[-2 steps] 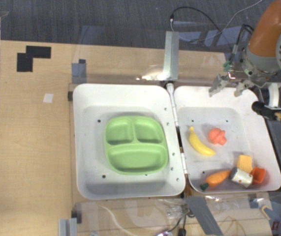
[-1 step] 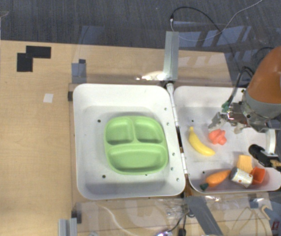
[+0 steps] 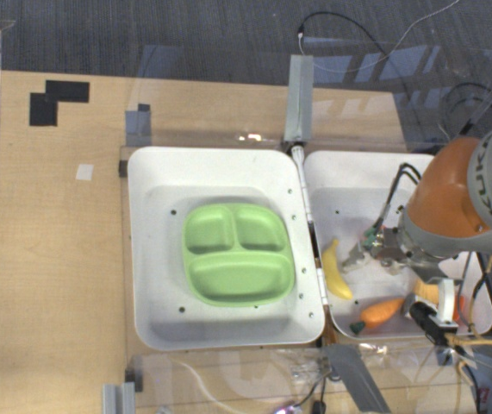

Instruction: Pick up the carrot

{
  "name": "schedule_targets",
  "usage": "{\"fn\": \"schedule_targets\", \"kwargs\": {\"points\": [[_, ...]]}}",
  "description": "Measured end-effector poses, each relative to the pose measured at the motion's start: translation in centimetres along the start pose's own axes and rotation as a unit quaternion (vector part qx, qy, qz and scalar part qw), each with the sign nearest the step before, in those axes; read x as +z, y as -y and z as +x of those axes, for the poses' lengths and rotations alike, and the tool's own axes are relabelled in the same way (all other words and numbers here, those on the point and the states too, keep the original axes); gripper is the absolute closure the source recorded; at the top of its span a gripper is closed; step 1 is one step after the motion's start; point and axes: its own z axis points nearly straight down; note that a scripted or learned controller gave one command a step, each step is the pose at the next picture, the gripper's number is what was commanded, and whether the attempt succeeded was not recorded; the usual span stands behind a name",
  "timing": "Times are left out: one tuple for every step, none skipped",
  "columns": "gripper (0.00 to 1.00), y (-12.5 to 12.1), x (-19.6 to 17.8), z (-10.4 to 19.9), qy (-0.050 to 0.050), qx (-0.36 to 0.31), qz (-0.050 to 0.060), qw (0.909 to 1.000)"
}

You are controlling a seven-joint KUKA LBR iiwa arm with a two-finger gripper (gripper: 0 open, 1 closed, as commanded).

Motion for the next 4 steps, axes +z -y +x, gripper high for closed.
{"fn": "schedule_targets", "kwargs": {"points": [[0.00, 1.7, -2.9, -7.2, 0.001, -0.056, 0.000, 0.9984], [0.00, 1.7, 0.2, -5.7, 0.002, -0.105, -0.002, 0.9945], [0.00, 1.7, -0.6, -8.1, 0.001, -0.213, 0.001, 0.9771], [0.00, -2.1, 0.2, -3.1, 0.003, -0.341, -0.004, 0.9399]]}}
